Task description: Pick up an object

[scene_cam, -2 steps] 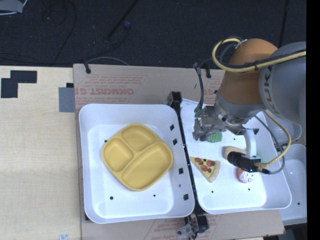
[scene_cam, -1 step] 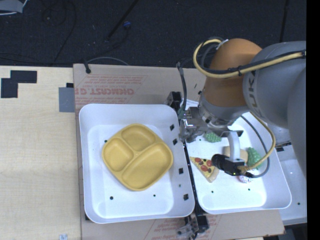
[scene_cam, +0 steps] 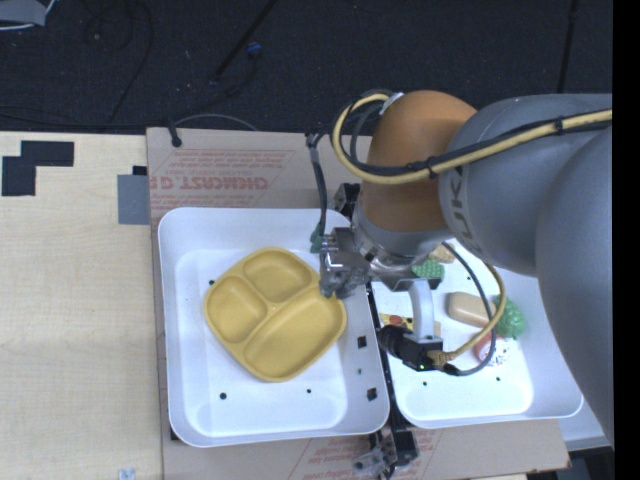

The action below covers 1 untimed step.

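My jaws (scene_cam: 332,273): at the left bin's (scene_cam: 190,408) right edge, touching the yellow tray's (scene_cam: 272,313) rim; open or closed, I cannot tell.
Tray: lies mid-bin.

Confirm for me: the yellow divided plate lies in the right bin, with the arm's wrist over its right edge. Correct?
Not quite. The yellow divided plate lies in the left bin, not the right bin, as the camera view shows. The rest holds: the arm's wrist is over the plate's right edge.
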{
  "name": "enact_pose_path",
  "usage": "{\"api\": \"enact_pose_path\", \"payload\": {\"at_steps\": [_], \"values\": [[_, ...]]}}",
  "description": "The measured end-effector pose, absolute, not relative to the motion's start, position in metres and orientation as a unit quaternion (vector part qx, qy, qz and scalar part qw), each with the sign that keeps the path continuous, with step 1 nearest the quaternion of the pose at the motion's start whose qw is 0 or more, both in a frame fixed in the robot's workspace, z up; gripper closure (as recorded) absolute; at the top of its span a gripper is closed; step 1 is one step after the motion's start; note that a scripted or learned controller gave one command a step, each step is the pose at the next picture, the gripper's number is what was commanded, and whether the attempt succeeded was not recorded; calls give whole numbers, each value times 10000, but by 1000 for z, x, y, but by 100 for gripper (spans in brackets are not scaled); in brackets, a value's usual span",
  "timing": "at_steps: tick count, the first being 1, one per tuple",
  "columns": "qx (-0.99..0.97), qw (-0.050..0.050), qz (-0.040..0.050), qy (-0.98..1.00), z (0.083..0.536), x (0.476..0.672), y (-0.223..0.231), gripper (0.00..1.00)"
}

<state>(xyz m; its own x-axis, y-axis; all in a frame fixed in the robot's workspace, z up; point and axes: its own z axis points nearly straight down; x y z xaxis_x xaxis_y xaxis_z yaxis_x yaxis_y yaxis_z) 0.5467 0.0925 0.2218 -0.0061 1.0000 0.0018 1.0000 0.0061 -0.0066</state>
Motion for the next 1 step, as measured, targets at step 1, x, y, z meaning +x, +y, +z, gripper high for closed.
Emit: {"api": "enact_pose_path", "payload": {"at_steps": [1], "values": [[-7065, 19, 20, -7077, 222, 547, 90, 0]]}}
